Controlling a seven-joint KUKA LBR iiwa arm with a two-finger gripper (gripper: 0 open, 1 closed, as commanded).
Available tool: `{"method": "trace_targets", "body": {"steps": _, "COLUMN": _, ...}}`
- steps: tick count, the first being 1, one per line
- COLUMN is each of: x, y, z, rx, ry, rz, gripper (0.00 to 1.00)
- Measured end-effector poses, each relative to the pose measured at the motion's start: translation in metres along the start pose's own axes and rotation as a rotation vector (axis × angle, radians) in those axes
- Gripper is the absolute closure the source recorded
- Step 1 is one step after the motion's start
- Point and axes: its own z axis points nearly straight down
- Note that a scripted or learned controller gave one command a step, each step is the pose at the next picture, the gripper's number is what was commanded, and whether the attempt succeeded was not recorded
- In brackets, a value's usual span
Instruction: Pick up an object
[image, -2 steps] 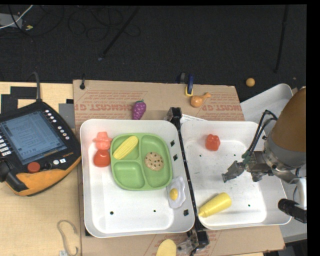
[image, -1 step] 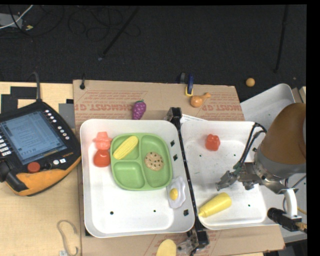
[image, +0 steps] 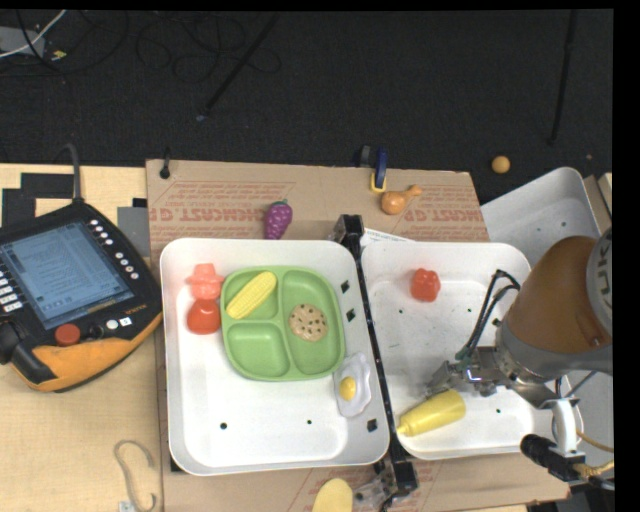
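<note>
My claw hangs low in the right bin, just above the yellow bottle lying at the bin's front edge; I cannot tell its state. A red pepper sits well apart. The cardboard under both bins bears mirrored print I cannot read. Behind, black cloth.

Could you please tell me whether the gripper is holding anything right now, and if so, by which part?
It cannot be told. The gripper sits low in the right bin, just above the yellow bottle, with nothing visibly between its fingers.
</note>
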Motion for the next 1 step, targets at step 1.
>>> {"method": "trace_targets", "body": {"steps": 1, "x": 0.0020, "y": 0.0002, "z": 0.0220, "rx": -0.005, "ry": -0.001, "rz": -0.001, "gripper": 0.00}}
